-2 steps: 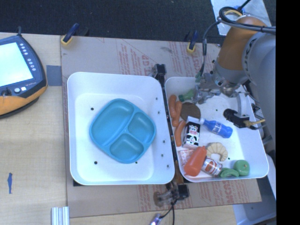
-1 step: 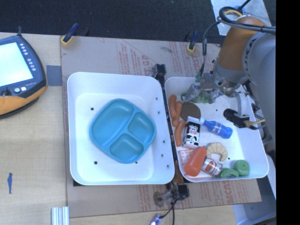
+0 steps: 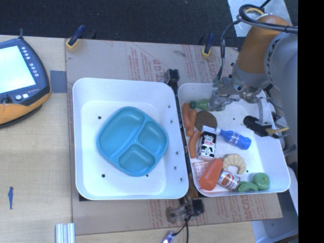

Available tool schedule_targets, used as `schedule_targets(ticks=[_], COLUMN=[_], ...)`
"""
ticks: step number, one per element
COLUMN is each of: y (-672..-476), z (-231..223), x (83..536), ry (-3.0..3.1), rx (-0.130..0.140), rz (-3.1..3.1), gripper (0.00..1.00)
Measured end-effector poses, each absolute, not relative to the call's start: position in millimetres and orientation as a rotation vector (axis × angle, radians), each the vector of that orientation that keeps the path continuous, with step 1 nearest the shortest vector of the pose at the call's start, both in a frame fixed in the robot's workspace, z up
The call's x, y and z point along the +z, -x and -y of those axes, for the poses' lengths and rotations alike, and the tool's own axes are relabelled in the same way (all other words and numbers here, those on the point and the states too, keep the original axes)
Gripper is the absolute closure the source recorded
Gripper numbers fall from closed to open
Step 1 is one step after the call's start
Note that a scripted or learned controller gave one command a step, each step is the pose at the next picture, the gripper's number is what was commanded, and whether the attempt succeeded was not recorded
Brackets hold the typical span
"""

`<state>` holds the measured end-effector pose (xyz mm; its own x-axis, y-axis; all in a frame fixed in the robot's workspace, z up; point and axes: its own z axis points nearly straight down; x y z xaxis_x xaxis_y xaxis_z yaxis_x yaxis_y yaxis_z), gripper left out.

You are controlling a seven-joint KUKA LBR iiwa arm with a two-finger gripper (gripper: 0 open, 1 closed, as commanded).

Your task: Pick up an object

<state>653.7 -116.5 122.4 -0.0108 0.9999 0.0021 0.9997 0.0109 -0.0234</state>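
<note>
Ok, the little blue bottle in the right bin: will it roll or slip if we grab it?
The blue bottle lies on its side on bare bin floor, so a nudge would probably roll it. It looks like smooth plastic, so it may slip. It is probably light.

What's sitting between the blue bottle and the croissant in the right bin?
Nothing: in the camera view, bare white bin floor separates the blue bottle from the croissant just below it.
</note>
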Motion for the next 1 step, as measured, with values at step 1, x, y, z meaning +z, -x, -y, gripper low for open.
schedule_targets(ticks=[1], y=[-653.9], z=[116.4], x=[122.5], ry=[2.196], rx=[0.024], rz=[2.222], gripper=[0.00])
